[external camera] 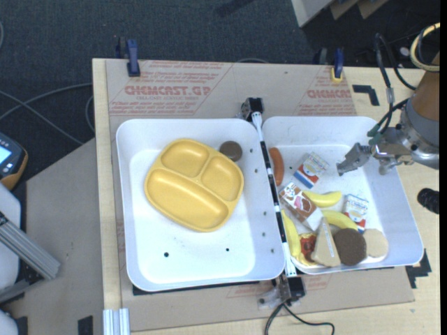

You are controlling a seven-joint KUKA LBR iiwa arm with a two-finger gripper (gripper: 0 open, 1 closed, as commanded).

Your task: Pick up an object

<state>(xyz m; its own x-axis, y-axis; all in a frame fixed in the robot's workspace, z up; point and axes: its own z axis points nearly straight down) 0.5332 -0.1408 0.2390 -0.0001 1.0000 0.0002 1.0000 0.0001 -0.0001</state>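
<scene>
My gripper point(365, 166) hangs over the upper right part of the right bin point(405, 208), open, with nothing between its fingers. Below it and to its left, the bin's front half holds a heap of toy food. In the heap are a red sausage point(277, 165), a small snack packet point(312, 167), two bananas point(323, 199) point(339, 220), a brown cookie point(349, 246), a tan cookie point(376, 243) and a bread wedge point(323, 247). The gripper is above and apart from all of them.
The left bin point(140, 243) holds a yellow divided plate point(195, 183) with a brown round piece point(230, 150) beside its upper right rim. A ridge with clips point(265, 180) joins the two bins. Blue clamps point(131, 56) hold the board at the back.
</scene>
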